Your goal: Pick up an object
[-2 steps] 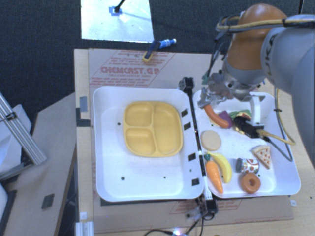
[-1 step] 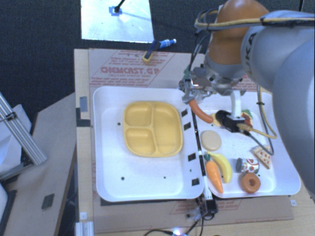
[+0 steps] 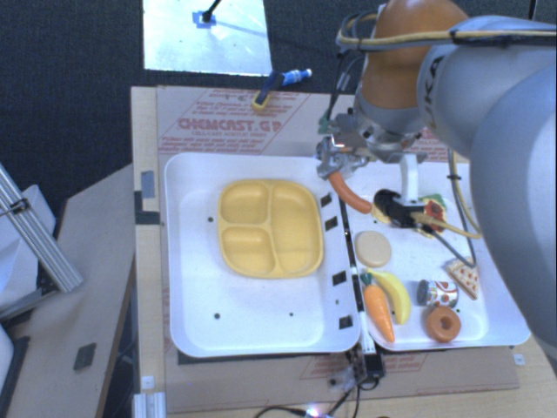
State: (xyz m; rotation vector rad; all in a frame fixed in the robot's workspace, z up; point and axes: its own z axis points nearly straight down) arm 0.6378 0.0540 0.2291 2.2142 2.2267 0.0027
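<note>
My gripper [image 3: 333, 165] hangs over the divider between the two bins, near their far end. An orange-red sausage [image 3: 352, 195] slants down and to the right from its fingertips, its upper end pinched between them. The sausage's lower end points into the right bin [image 3: 500, 320]. The gripper looks shut on the sausage.
A yellow divided plate [image 3: 268, 227] lies in the left bin [image 3: 196, 320]. The right bin holds a round tan biscuit [image 3: 374, 249], a banana [image 3: 397, 293], a carrot [image 3: 378, 313], a donut [image 3: 443, 324], a small can [image 3: 438, 293] and a waffle piece [image 3: 463, 278].
</note>
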